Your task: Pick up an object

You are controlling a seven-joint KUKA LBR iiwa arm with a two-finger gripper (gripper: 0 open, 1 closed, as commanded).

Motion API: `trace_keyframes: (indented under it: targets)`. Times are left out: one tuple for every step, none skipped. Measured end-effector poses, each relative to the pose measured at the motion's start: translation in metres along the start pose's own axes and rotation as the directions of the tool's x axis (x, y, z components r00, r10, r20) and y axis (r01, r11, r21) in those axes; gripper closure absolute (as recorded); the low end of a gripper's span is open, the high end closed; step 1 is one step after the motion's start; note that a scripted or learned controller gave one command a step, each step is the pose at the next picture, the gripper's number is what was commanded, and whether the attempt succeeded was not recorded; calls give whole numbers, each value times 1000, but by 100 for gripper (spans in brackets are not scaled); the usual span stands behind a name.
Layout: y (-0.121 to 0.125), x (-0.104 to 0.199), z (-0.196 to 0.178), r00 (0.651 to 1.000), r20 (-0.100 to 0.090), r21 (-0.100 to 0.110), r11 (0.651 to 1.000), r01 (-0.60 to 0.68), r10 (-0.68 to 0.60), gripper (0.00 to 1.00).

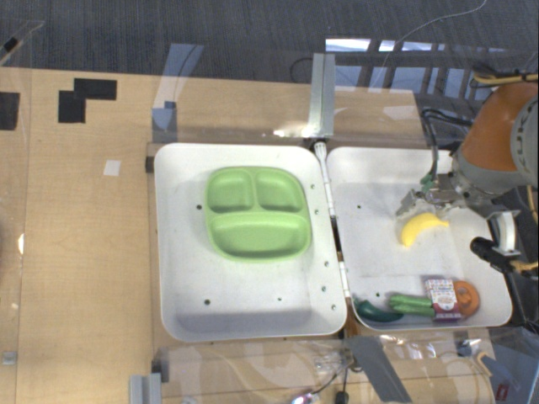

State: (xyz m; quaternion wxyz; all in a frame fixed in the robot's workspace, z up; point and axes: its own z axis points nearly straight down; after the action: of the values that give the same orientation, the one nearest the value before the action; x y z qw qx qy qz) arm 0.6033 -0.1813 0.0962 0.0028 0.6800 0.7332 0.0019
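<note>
**Gripper over banana, right bin**

One yellow banana (421, 228) lies in the right bin (370, 251), in its upper right part. Its long axis runs at a slant — low end toward the bin's middle at lower left, high end toward the right wall at upper right — with the curve arching upward. The gripper (434, 199) sits just above the banana's upper end, fingers spread apart and nothing between them; whether a fingertip touches the fruit cannot be told.

Room: bare white floor lies open to the left of the banana and below it, as far as the items along the near wall. To the right the arm's grey body with its orange band (497, 137) crowds the bin's edge.

Count, right bin: one banana; along the near wall one dark green cucumber-like vegetable (392, 306), one small labelled packet (441, 296) and one orange round item (466, 297) just behind the packet — the three nearly in a row, well apart from the banana.

Count, left bin (181, 225): one green divided plate (257, 212), three compartments, lying flat near the centre.
</note>
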Motion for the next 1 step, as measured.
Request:
trace_keyframes:
  targets:
    - [-18, 12, 5, 994, 4, -9, 994, 113, -113, 0]
